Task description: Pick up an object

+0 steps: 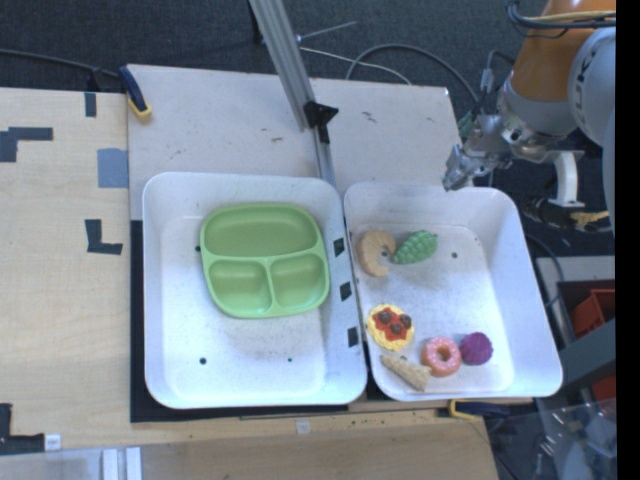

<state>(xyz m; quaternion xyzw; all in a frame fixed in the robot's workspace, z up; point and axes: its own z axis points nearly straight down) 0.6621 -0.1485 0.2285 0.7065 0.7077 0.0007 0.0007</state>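
The gripper (456,176) is positioned above the far rim of the right bin (520,268), near its far corner, with nothing between its fingers; whether it is released or clenched cannot be determined. The right bin contains a tan bagel (374,252) touching a green toy (416,247), plus a small pizza (390,326), a pink donut (440,355), a purple toy (477,348) and a tan piece (405,370). The left bin (170,298) holds a green divided plate (265,259).
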